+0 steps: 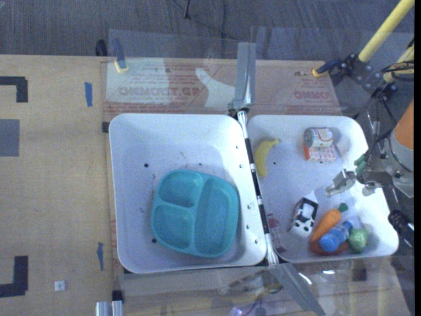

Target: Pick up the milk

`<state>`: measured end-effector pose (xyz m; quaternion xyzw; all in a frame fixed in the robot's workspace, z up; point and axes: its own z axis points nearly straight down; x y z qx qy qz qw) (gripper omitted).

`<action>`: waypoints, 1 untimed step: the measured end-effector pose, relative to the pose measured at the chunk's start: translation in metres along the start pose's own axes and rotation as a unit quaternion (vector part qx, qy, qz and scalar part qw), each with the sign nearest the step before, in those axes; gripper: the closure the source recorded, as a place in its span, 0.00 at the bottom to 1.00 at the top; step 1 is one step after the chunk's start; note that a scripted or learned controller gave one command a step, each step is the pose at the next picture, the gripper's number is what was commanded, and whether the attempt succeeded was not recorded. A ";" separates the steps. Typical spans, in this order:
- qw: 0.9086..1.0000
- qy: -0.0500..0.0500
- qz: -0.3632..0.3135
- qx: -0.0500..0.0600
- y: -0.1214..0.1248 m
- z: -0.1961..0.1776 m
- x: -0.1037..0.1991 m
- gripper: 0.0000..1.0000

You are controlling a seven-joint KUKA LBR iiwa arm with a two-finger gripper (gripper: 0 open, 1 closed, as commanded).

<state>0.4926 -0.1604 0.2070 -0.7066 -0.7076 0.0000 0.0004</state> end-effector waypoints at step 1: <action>0.999 -0.001 -0.045 -0.002 0.035 -0.029 -0.042 0.00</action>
